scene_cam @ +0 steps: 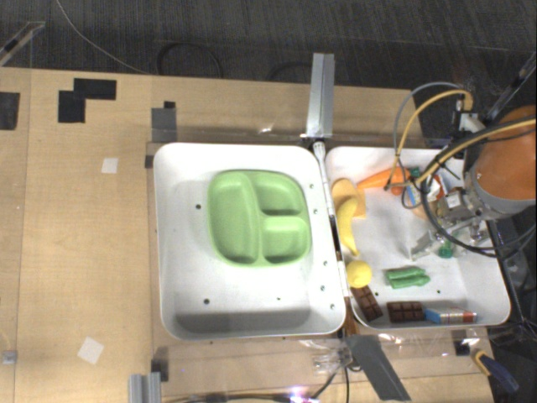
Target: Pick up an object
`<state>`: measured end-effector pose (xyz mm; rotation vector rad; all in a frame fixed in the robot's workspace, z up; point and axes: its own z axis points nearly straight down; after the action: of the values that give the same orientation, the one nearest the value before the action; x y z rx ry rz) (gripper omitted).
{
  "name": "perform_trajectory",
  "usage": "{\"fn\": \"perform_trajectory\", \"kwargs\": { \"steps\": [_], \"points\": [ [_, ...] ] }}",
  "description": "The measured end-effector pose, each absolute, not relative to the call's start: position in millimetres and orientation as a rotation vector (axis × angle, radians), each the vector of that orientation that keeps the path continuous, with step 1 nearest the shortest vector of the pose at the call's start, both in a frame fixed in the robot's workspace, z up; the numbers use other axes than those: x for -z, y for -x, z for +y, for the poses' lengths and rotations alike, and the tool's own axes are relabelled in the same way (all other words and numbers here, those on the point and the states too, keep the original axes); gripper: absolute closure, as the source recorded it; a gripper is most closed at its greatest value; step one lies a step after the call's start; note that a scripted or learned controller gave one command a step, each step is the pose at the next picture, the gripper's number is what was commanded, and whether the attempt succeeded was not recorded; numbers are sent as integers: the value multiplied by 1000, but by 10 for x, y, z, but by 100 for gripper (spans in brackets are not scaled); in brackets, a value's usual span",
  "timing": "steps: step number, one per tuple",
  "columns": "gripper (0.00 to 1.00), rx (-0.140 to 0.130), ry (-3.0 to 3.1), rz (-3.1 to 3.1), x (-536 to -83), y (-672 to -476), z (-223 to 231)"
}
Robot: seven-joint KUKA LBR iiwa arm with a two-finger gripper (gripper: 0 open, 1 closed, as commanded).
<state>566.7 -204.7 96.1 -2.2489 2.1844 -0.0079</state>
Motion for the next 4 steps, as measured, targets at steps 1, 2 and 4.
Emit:
{"fn": "perform_trajectory", "kwargs": {
  "steps": [1, 2, 4],
  "points": [
    [0, 8, 2479, 1914, -882, -6532, -1426],
    [0, 12, 2436, 1972, -907, -5774, -1146],
    [0, 36, 2216, 2206, -928, -4951, -1181]
  ]
}}
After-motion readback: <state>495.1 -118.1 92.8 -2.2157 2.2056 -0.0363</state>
